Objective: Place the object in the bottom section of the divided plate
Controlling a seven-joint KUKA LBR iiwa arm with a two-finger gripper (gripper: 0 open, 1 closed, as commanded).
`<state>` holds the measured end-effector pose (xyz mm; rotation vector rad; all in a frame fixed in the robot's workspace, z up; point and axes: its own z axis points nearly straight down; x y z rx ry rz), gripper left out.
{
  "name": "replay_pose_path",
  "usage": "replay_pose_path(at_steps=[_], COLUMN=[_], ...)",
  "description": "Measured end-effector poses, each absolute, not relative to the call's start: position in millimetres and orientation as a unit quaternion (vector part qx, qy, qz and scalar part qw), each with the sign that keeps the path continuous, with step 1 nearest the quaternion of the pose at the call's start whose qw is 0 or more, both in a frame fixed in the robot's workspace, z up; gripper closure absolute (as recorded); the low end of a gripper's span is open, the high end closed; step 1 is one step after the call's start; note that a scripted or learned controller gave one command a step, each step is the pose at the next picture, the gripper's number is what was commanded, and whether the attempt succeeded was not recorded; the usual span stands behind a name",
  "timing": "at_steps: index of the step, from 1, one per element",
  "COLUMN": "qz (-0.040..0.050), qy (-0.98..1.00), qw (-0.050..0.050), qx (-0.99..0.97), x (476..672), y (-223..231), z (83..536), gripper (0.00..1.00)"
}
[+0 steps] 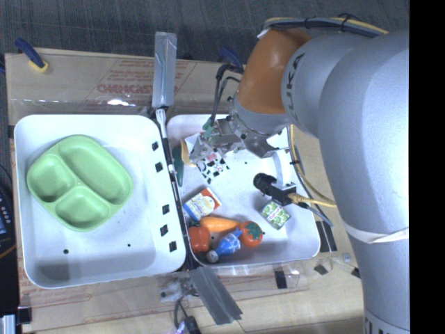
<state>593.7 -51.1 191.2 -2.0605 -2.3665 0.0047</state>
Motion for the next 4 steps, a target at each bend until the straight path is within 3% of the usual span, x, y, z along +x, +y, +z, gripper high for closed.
replay_pose_path(at_steps=[1, 2, 3, 4], qz=[0.0019, 0.0018, 0.0018, 0.0018], qy=[-0.827, -0.87, -0.86, -0.859], qw=[0.003, 0.002, 0.001, 0.001], qx=[-0.562, -0.493, -0.511, -0.511], x=[562.6, 512.1, 535.4, 535.5], y=[5, 112, 188, 188], z=[190, 184, 214, 214], gripper=[1.0, 1.0, 1.0, 0.0])
